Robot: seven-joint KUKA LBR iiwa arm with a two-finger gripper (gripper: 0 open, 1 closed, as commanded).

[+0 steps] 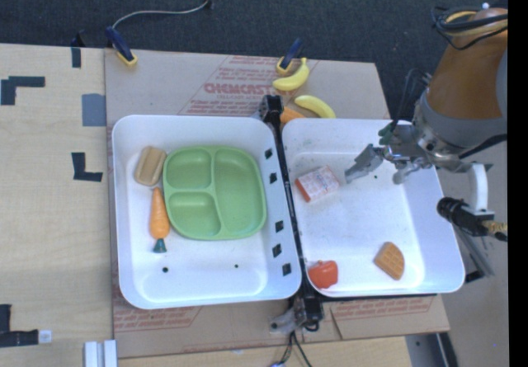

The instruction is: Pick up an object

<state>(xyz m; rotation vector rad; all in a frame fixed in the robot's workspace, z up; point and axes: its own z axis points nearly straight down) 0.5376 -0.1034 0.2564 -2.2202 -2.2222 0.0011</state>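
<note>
Looking down, camera view: gripper [370,161] over right bin [429,270], upper half, fingers spread wide, holding nothing, touching nothing seen. Nearest candidate, red-white packet [318,184], lies just left and slightly toward bin's near side of fingertips, long axis tilted up to right. Orange bread piece [390,261] and red tomato [323,273] farther, near front wall.
</note>
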